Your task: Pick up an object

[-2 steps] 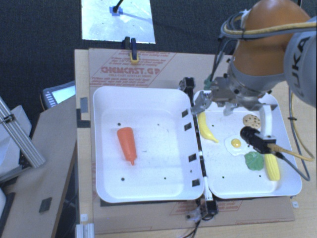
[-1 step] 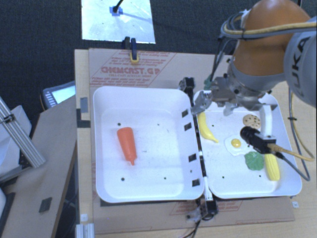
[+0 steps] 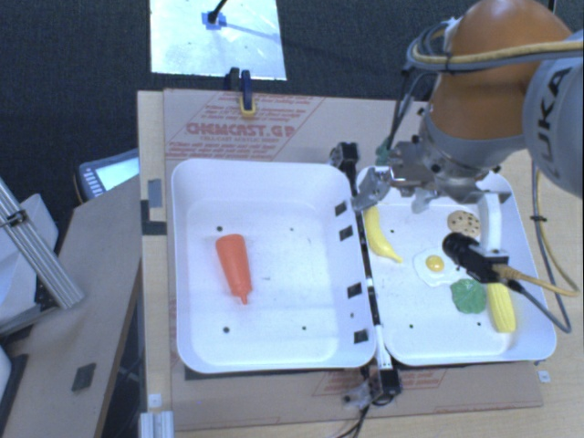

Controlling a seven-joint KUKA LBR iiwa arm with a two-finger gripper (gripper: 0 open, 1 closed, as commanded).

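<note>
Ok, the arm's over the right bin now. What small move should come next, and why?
Probably a short move down and slightly toward the banana. The gripper sits over the left side of the right bin, close to the banana's upper end, and the banana lies clear of the fried egg and the corn, so it looks like the nearest uncrowded pick.

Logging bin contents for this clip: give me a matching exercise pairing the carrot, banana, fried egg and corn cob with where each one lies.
Things:
1. carrot
2. banana
3. fried egg
4. corn cob

Places:
A. right bin, near its right wall, beside the green piece
B. left bin
C. right bin, along its left wall
D. right bin, about the middle

Pairs: 1-B, 2-C, 3-D, 4-A
</note>
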